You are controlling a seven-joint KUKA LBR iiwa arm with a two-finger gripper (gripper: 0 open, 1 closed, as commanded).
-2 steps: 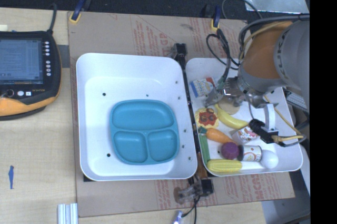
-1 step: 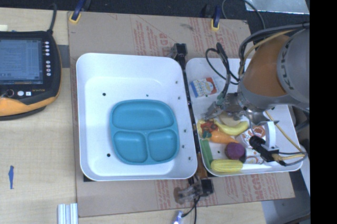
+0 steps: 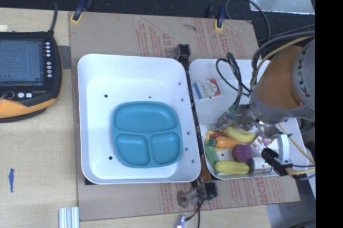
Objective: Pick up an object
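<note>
Camera view, overhead at a slant: the arm (image 3: 284, 82), grey with an orange band, reaches in over the right-hand bin (image 3: 199, 68) and hides much of it. Well off to the far side of the jaws sits the left-hand bin (image 3: 91, 114), holding a blue divided tray (image 3: 146, 133) that lies flat at its centre, apart from the walls. The gripper (image 3: 244, 117) hangs low over the right-hand bin, directly above the toy food; cables and the wrist body screen it, so I cannot tell how the jaws stand, and nothing is seen between them. Candidate objects cluster beneath and just ahead of the jaws, gathered toward the bin's near end: a banana (image 3: 241, 134) closest under them, an orange carrot-like piece (image 3: 224, 142) beside it, a yellow corn cob (image 3: 232, 168) nearer the rim, a purple item (image 3: 242, 153) between, and a green piece (image 3: 211, 154) along the wall. A small carton (image 3: 207, 88) lies apart behind the jaws. Judgement: approach stage, banana the likely target; crowding risks a missed grasp.
</note>
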